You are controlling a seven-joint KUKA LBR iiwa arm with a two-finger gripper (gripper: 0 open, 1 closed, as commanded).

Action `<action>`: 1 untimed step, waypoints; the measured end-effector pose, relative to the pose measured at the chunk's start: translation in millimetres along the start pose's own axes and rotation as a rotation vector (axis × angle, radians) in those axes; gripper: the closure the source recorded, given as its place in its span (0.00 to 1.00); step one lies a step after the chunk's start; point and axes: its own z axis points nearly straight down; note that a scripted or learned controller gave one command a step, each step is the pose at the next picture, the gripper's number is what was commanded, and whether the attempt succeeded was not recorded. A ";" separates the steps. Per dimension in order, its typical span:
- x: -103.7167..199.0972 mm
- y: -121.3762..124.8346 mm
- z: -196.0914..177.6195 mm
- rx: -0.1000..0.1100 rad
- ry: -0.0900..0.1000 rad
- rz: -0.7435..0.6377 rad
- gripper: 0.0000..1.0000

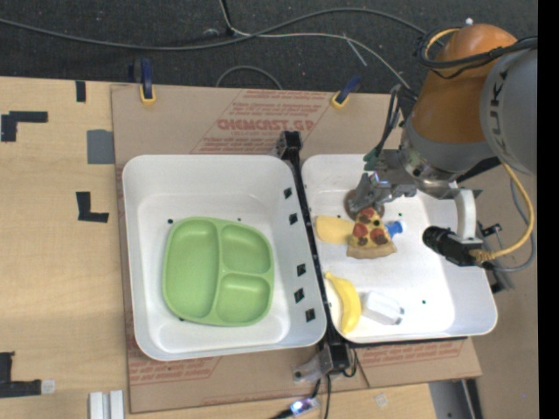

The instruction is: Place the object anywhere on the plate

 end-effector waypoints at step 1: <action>56.7 -23.5 5.5 0.003 0.000 0.000 1.00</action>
